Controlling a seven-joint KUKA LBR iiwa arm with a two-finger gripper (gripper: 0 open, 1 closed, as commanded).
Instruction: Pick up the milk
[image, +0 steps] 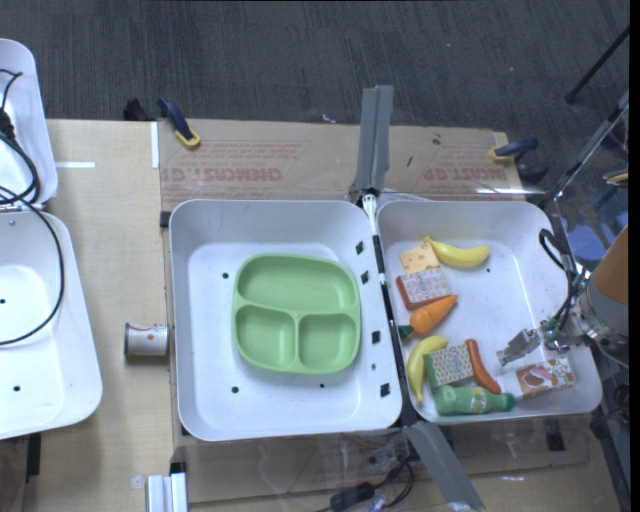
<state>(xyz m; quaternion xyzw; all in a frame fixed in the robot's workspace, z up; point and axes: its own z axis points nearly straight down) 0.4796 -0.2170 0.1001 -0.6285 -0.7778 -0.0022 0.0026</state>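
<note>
While the arm (610, 290) is reaching in over the right bin (520, 215), we are seeing the hand (522, 346) hanging low near that bin's right side, its metal fingers (515, 350) pointing toward the toys. We cannot tell whether the fingers are spread or pressed together, and nothing is showing between them.

The milk carton (545, 378) is lying flat on the bin floor just below the hand, slightly toward the arm's side, close to the hand but apparently not gripped by it. Just past the fingers, away from the arm, an orange sausage (482, 367) is lying beside a small patterned box (451, 365), with a green bottle (471, 401) resting under them along the near wall. Farther from the hand, a yellow banana (418, 362) is curving next to the box, and a carrot (433, 314) is sitting above it. Beyond that, a red-and-white box (423, 288), a cheese wedge (419, 258) and a second banana (458, 253) are lying toward the far wall.

Well away from the hand, in the left bin (200, 300), a green divided plate (297, 313) is sitting. A small can (147, 340) is lying on the table (110, 200) beyond that bin.
</note>
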